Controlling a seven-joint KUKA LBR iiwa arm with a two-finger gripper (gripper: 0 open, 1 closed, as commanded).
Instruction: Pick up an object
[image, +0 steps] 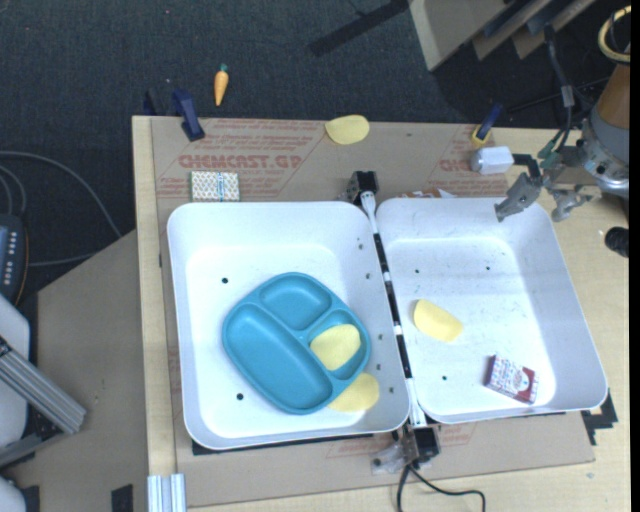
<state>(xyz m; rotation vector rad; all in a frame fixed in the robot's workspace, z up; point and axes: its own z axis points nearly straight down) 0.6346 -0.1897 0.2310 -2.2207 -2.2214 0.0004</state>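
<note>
Pincer (545, 197) hangs over the right bin's (560, 262) top corner, prongs spread wide, nothing between them; below it and off to the left lies a smooth, rounded yellow piece (437, 321); further down sits a small flat red packet (510, 379), glossy with white print.

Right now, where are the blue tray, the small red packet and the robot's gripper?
blue tray (268, 352): camera view, bare large compartment.
small red packet (510, 379): camera view, middle of its face.
gripper (543, 198): camera view, midway between its fingertips.
</note>
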